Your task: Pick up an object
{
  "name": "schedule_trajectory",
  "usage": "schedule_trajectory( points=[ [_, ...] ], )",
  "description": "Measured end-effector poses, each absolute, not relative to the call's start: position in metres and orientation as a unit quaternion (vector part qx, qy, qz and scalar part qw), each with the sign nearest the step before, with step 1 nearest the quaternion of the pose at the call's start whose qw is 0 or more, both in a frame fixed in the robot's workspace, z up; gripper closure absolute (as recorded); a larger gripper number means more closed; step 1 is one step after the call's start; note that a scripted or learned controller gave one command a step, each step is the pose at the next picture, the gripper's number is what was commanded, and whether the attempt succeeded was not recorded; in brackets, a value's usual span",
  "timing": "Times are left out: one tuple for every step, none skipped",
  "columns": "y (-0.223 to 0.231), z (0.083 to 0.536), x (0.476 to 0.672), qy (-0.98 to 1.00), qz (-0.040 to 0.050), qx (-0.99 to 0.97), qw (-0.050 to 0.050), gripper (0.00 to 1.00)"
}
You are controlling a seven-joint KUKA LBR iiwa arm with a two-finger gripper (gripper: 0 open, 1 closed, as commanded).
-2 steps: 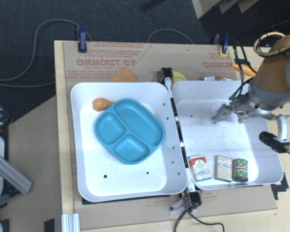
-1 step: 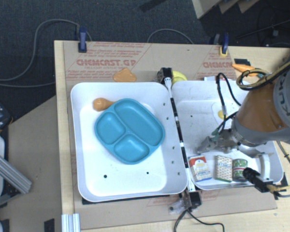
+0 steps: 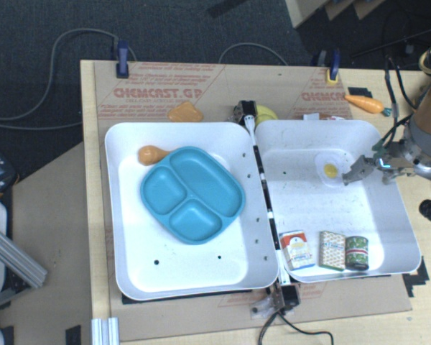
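Note:
My gripper (image 3: 368, 175) hangs over the right side of the right bin (image 3: 388, 214), open, with nothing between its fingers. Just to its left lies a clear round lid-like piece with a small yellow object (image 3: 330, 169) in it. Along the right bin's front edge sit a red and white box (image 3: 297, 250), a pale green packet (image 3: 332, 250) and a dark green can (image 3: 357, 252). In the left bin (image 3: 129, 264), a blue divided plate (image 3: 192, 194) lies beside an orange-brown drumstick-shaped toy (image 3: 152, 154).
Behind the bins on the bench lie an orange lump (image 3: 184, 112), a yellow object (image 3: 263, 113) and a toy carrot (image 3: 366, 105). Blue clamps (image 3: 122, 60) (image 3: 332, 65) grip the board's back edge. Cables run at the right.

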State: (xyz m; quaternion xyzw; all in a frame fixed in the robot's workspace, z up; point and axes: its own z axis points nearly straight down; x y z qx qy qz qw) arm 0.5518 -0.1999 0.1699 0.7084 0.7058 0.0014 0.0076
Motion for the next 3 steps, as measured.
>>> schedule_trajectory(
  points=[
    [-0.147, 0.096, 0.558, 0.709, -0.0008, 0.706, -0.004, 0.0],
    [-0.186, 0.119, 0.552, 0.706, -0.0001, 0.708, 0.002, 0.0],
    [-0.177, 0.085, 0.665, 0.709, 0.0028, 0.705, 0.005, 0.0]
  ],
)
